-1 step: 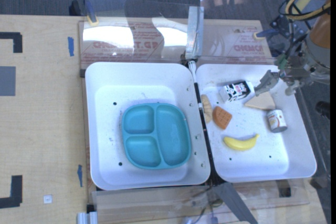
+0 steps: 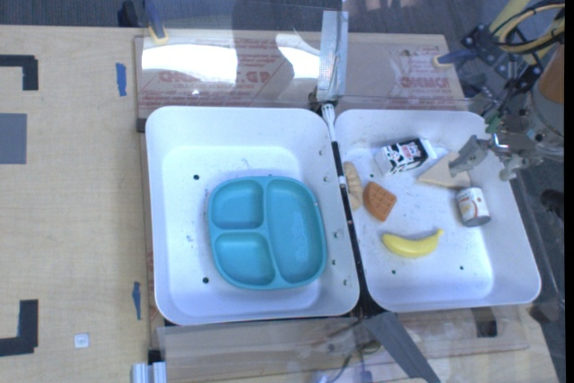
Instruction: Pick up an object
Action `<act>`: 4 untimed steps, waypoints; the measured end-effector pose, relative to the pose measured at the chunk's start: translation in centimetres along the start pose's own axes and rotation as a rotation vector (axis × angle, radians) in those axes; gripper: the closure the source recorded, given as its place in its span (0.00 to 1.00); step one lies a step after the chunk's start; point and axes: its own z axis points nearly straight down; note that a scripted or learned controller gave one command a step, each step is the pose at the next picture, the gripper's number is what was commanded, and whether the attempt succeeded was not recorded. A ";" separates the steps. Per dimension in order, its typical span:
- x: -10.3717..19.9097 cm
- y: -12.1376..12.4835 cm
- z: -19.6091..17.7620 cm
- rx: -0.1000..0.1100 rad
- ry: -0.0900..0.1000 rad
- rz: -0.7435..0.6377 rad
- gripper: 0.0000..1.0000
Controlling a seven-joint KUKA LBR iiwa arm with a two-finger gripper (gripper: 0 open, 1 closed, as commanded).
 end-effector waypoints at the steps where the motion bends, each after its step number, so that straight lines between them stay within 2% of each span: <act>1: -0.9 -3.8 9.3 -0.012 -0.002 -0.135 0.00; 2: -0.3 2.5 11.6 -0.011 0.004 0.023 0.00; 3: -0.3 2.7 10.5 -0.016 0.003 0.022 1.00; 4: 5.6 4.1 6.8 -0.009 0.003 0.525 1.00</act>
